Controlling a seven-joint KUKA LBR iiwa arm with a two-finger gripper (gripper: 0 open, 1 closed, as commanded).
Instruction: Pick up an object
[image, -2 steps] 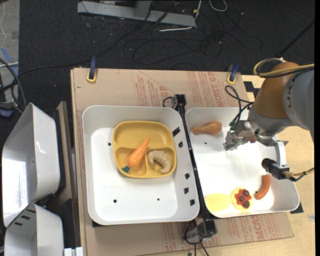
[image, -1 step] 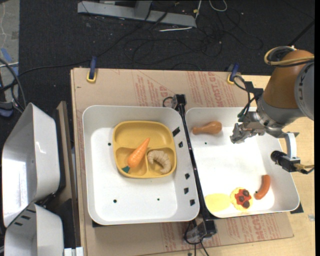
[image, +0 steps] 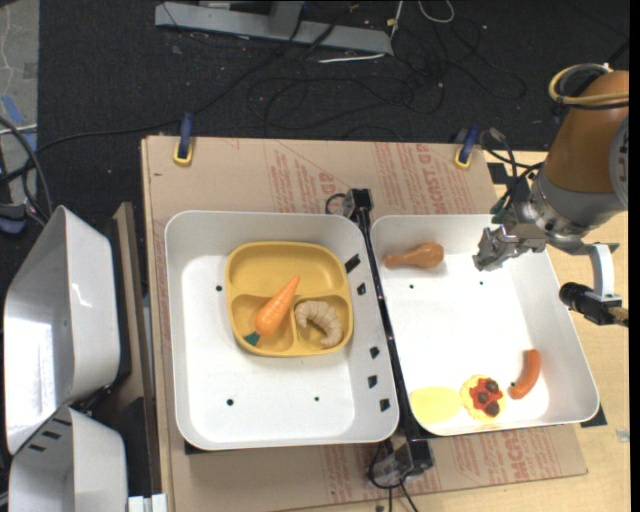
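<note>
Camera view, from above and at a slant: two shallow white bins sit side by side on a brown cardboard-covered tabletop (image: 300, 165).

The left bin (image: 200, 330) carries a yellow divided plate (image: 288, 262). A toy carrot (image: 277, 306) lies tilted across the plate's lower-left compartment, its tip pointing toward one o'clock. A pale toy shrimp (image: 321, 321) curls in the compartment just beside it, at the plate's four o'clock.

The right bin (image: 560, 330) holds four loose items. A tan toy drumstick (image: 416, 257) lies near the bin's upper-left corner, at about eleven o'clock from the bin's middle. Along the near wall, at six o'clock, a flat yellow piece (image: 433, 403) lies just beside a small yellow piece with red and dark toppings (image: 483, 395). An orange-red toy sausage (image: 525, 373) lies tilted at about five o'clock, near the topped piece but apart from it.

The grey arm (image: 590, 150), with its orange band, reaches in from three o'clock. Its hand (image: 492, 256) hangs over the right bin's upper edge, at about one o'clock from the bin's middle, to the right of the drumstick and apart from it. Nothing is visible between its fingertips; whether they stand apart or together cannot be told at this angle.

Two yellow clamps (image: 183, 150) grip the tabletop's far edge at eleven and one o'clock. Cables trail across the dark floor (image: 100, 80) beyond.
</note>
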